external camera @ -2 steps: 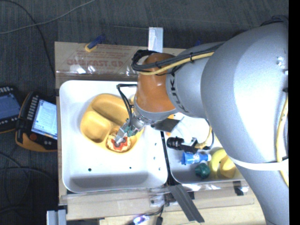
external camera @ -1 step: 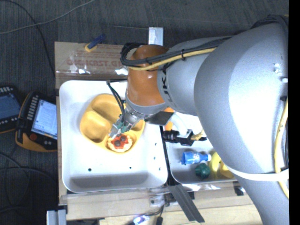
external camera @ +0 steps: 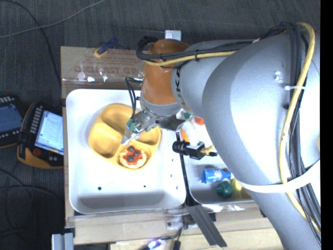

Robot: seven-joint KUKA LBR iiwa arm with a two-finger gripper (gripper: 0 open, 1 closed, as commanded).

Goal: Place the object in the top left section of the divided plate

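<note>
Dark carpet all round the bench, two white bins on top. Can't tell how the gripper (external camera: 133, 129) is set; it hangs over the yellow divided plate (external camera: 104, 137) in the left bin (external camera: 83, 186). A small red-topped object (external camera: 132, 155) lies in the plate's lower section. I'd descend dead centre, lift clean, and clear the divider.

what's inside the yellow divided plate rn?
A small pizza-like toy lies in the bottom section of the divided plate. The two left sections look bare. The gripper and arm cover its right part.
</note>
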